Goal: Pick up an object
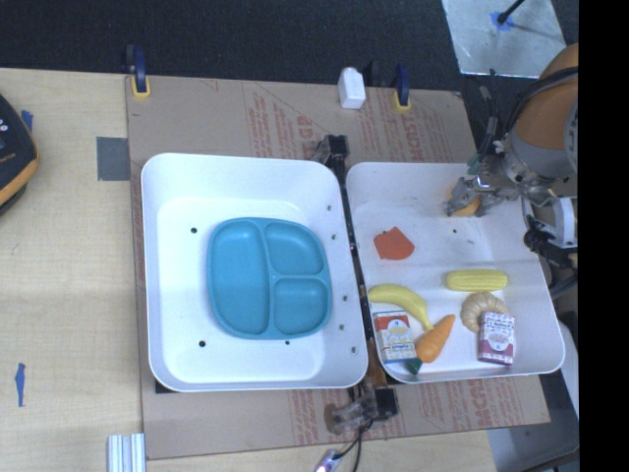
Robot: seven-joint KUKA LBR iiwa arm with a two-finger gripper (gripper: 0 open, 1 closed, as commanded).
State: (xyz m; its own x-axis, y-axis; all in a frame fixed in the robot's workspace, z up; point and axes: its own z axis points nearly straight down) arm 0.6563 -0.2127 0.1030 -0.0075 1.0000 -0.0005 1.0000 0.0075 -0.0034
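Six-odd items lie loose in right bin (511, 362): banana (401, 299), corn (476, 280), carrot (433, 339), red piece (394, 245), 2 cartons. Gripper (466, 201) low at bin's 1 o'clock, over a small yellowish obj (462, 206); grip state: can't tell. Pick not confirmed, lift to do.

Blue divided plate (269, 275) in left white bin (167, 362) (centred), cardboard sheet (246, 116) beneath
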